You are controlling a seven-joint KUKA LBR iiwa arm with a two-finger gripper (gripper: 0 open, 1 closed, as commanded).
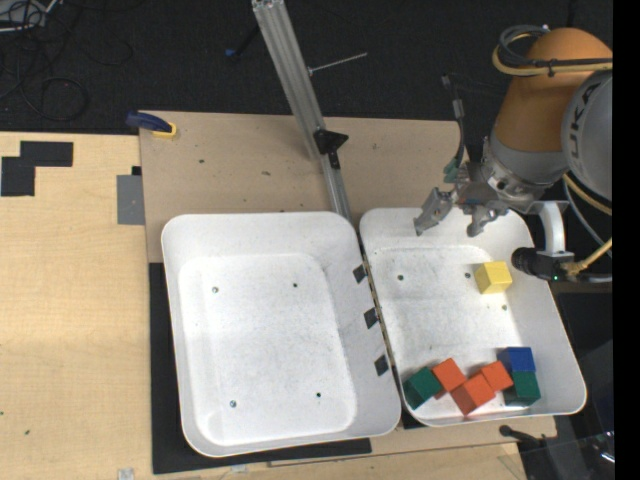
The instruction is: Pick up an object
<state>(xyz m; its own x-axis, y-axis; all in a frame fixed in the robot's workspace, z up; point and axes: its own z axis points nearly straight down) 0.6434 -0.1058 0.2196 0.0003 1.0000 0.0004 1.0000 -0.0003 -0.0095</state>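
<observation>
My gripper (452, 218) hangs over the far edge of the right bin (440, 298), its two fingers spread apart with nothing between them. A yellow block (493, 277) lies in that bin, a little nearer and to the right of the gripper. Along the bin's near edge sits a cluster of blocks: a green one (424, 385), an orange one (449, 374), another orange one (480, 388), a blue one (518, 359) and a dark green one (524, 389).
The left bin (200, 258) stands beside the right one, with black clips (370, 317) along the seam. A metal rail (300, 88) slants up from the bench behind the bins. A blue and yellow clamp (152, 123) lies at the bench's far left.
</observation>
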